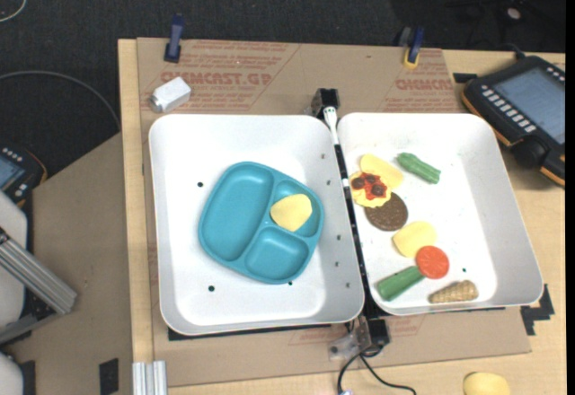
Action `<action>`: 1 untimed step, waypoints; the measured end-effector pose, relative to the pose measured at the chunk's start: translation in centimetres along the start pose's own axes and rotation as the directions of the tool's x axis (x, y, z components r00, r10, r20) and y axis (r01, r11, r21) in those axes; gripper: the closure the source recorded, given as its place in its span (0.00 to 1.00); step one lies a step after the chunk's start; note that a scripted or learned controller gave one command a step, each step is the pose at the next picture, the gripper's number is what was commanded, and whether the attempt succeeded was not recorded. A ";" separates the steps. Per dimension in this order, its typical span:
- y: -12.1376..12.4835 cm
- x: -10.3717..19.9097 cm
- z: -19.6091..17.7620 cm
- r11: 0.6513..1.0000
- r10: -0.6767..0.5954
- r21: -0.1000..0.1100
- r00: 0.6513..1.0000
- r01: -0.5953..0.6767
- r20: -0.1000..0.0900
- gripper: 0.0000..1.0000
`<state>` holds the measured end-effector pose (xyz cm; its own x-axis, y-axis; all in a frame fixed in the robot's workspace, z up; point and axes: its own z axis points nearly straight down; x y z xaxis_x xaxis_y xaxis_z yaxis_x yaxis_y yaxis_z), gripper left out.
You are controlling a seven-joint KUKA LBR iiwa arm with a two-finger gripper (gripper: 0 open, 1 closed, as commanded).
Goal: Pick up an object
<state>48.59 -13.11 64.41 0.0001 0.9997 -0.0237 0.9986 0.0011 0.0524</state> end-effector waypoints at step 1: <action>0.1 0.0 -1.1 1.000 0.000 -0.005 1.000 0.000 0.002 1.00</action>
<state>48.64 -13.12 65.49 0.0006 0.9997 -0.0260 0.9983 0.0009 0.0575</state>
